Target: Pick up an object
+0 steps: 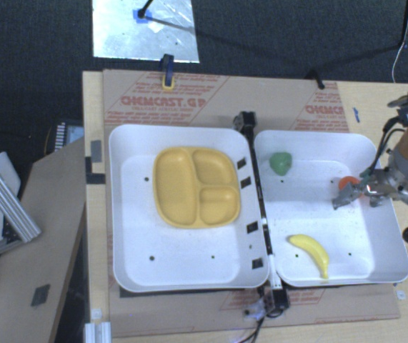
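In the right bin (318, 148) lie three small things: a green round object (281, 163) at the back left, a yellow banana (311, 252) near the front, and an orange-red object (347, 183) toward the right side. My gripper (357, 194) reaches in from the right and hangs directly over the orange-red object, partly hiding it. Nothing is visibly lifted between its fingers.
The left bin (136, 263) holds a yellow divided plate (195, 187). A black divider strip (256, 206) runs between the bins. Cardboard (189, 98) lies under both bins, and a shiny sheet (145, 18) sits on the dark floor behind.
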`<control>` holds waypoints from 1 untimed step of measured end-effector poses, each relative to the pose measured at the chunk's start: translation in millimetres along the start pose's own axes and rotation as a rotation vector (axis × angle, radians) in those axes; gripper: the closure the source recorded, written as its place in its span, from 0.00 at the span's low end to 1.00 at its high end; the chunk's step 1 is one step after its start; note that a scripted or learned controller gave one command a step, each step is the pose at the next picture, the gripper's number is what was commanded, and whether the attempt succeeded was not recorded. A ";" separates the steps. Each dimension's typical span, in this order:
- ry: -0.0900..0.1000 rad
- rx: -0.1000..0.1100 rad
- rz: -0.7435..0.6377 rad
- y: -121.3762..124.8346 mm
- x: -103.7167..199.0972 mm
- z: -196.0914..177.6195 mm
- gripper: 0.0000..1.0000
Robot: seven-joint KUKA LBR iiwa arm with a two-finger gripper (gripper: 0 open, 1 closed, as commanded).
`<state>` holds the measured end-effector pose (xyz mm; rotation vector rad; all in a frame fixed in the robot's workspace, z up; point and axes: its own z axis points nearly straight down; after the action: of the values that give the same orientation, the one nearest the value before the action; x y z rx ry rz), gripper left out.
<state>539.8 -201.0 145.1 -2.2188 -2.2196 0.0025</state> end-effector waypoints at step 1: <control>0.000 0.000 0.000 -4.2 -4.6 44.0 0.00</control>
<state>535.4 -205.5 101.1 -2.2186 -2.2200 0.0020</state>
